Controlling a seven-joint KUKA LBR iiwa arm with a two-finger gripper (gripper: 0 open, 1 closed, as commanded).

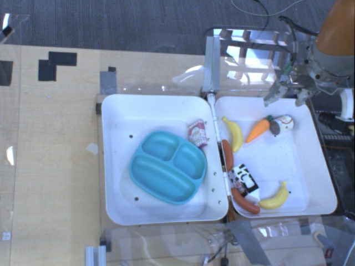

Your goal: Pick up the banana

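- Our gripper [287, 95] hangs above the far edge of the right bin [324, 170]; its two fingers stand apart, so it is open and it carries nothing.
- Nearest to it, just below, lie a small white ball [285, 123] and a carrot [258, 130]. We must not touch these when we go down.
- A little further, down and to the left of the gripper, lies a banana [234, 133], close to the wall between the two bins. A red sausage [227, 153] lies just beside its lower end.
- We judge this banana to be the easier one, because its upper half has free space on both sides. We should turn the fingers across its short width, come down over the middle, and close only when both fingers are low beside it.
- The risk here is the dividing wall: one finger may land on it if we aim too far left.
- Far from the gripper, at the near edge of the bin, lies a second banana [275, 197]. It touches another sausage [245, 201] and is near a black and white packet [244, 179], so a grasp there is more crowded.
- Furthest away, in the left bin [113, 148], are a blue plate [168, 167] and a small wrapper [197, 133]; they do not concern us.
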